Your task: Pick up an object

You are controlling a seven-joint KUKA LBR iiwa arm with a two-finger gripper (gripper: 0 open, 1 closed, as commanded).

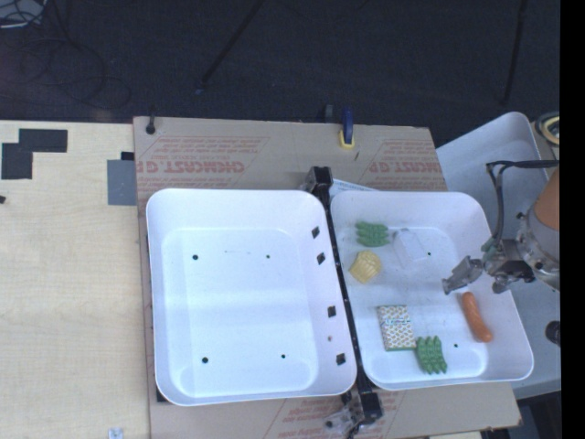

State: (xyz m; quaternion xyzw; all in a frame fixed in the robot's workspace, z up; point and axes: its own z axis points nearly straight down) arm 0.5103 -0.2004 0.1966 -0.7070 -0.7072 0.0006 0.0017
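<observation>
The arm came in from the right edge, its orange band barely in view and most of its body cut off. The gripper (475, 277) hung low over the right bin (494, 222), near that bin's right wall, with its fingers (457, 280) spread apart and nothing between them. An orange carrot-shaped toy (475, 316) lay just below the gripper, apart from it.

Further left in the same bin sat a green toy (372, 234), a yellow corn-like piece (366, 266), a speckled square pad (395, 326) and a green studded block (430, 354) touching the pad's corner. A clear, pale thing near the bin's middle was too faint to name. The left bin (160, 245) lay alongside.

The cardboard sheet (238, 154) under the bins bore red printing, upside down and too blurred to read for certain.
</observation>
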